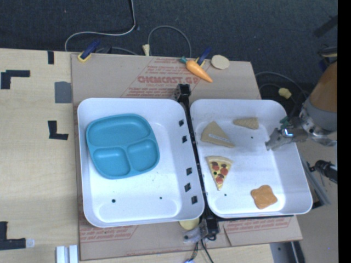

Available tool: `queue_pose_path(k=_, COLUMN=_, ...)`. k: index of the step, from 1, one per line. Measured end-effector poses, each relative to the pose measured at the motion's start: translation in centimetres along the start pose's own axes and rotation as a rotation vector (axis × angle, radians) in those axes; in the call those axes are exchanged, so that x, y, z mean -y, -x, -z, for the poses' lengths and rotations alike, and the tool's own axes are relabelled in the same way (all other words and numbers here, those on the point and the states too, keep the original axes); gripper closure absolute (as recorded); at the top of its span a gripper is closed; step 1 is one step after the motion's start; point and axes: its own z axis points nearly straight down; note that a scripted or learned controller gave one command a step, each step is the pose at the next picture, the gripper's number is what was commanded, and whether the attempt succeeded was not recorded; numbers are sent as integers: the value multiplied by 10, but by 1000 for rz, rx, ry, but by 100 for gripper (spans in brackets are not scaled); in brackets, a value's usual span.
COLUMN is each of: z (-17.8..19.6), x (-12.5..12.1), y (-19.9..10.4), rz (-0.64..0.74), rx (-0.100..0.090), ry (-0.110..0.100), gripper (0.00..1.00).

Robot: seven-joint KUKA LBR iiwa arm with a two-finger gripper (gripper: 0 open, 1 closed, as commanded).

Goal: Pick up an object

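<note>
Dark blue-grey carpet (230,21) runs across the top, with thin cables (131,15) looping down toward the bench. Pale wood-grain bench top (33,163) carries black tape marks on its left part. A brown cardboard sheet (159,78) with red printing lies under both bins. Left bin (131,207), white and shallow, holds a blue divided plate (123,145) in its upper left part. Right bin (274,169) touches the left bin along a black-clipped seam. The grey arm (323,111) enters from the right, over the right bin's right rim. In the right bin: a tan wedge, sandwich-like (216,134), upper left; a toy pizza slice (219,171) just below it; a small tan piece (246,123) near the top; an orange-brown toast-like piece (264,196) at lower right. A toy carrot (198,70) and a pale round disc (220,62) lie on the cardboard above the bins. Gripper (276,139) sits low at the right bin's right side, apart from all pieces; nothing is seen between its fingers, and their spread is unclear.
</note>
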Motion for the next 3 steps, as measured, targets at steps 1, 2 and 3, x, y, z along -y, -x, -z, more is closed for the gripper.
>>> queue_pose_path(k=1, z=-5, x=3, y=-1, rz=-1, rx=-3, ry=-8, gripper=0)
queue_pose_path(k=2, z=-42, x=-1, y=-111, rz=8, rx=-8, ry=-12, gripper=0)
queue_pose_path(k=3, z=-88, x=27, y=-125, rz=-1, rx=0, ry=-2, gripper=0)
